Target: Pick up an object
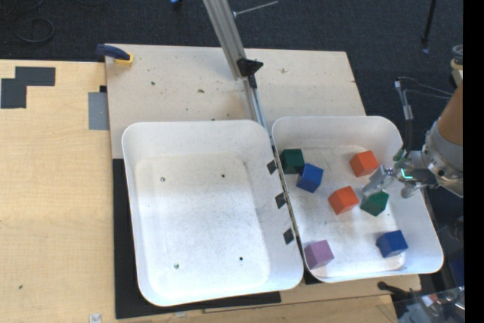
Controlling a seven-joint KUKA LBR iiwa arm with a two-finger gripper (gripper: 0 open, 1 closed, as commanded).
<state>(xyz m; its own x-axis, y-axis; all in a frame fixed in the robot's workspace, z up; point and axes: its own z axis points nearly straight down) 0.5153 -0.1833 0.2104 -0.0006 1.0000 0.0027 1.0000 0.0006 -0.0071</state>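
Observation:
The right bin [382, 125] holds several small blocks. A dark green block [292, 159] and a blue block [309, 178] lie near its left wall. One orange block [364, 163] lies toward the back and another orange block [343, 200] in the middle. A green block [374, 203] lies tilted right under the tip of my gripper [380, 186], which reaches in over the bin's right rim. I cannot tell whether the gripper touches that block. A second blue block [392, 243] and a purple block [318, 253] lie near the front.
The left bin [197, 208] stands beside the right one, with black clips [278, 200] along the shared wall. A slanted aluminium bar [223, 19] rises behind the bins. The arm's wrist [446, 163] hangs over the right rim.

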